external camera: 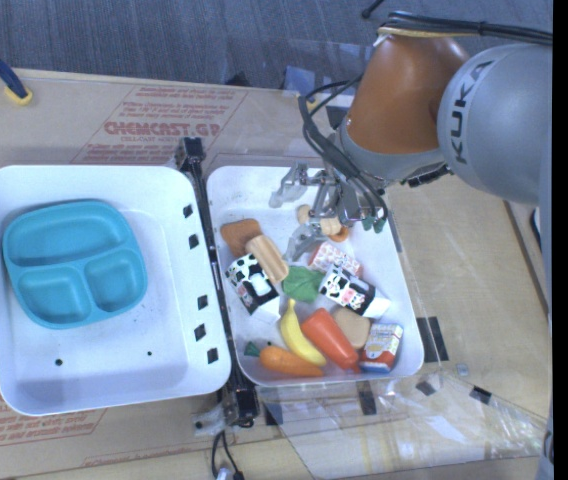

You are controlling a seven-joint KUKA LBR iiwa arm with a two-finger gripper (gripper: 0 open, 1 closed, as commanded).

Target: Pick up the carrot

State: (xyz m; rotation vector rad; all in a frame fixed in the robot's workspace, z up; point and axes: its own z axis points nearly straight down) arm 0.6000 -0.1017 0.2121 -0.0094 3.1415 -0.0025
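Seen from above at a slant, a brown bench carries two shallow white bins side by side. The left bin [84, 368] holds a blue tray [72, 261] with three compartments, lying toward its upper left part. The right bin [254, 183] holds a heap of toy food.

A grey robot arm [494, 118] with an orange band reaches in from the right. Its gripper [314, 218] hangs over the upper middle of the right bin, metal fingers [302, 238] pointing down and to the left. The fingers appear spread apart, with nothing clearly between them. A small tan and white item [332, 226] sits just beside the gripper.

The carrot [286, 361] lies at the bottom edge of the right bin, orange with a green tip at its left end, stretched nearly flat along the near wall. It is well apart from the gripper. A yellow banana [299, 333] rests just above it, touching it, and a reddish-orange pepper-like piece [329, 336] lies just to the banana's right.

Further up the heap are a black and white cow-pattern carton [251, 280], a tan bread-like stick [267, 258], a brown piece [239, 234], a green item [302, 283], and a second cow-pattern carton [349, 291]. A small can [382, 346] with a red label sits at the lower right corner.

A yellow and blue clamp [9, 80] sits on the bench's upper left corner.
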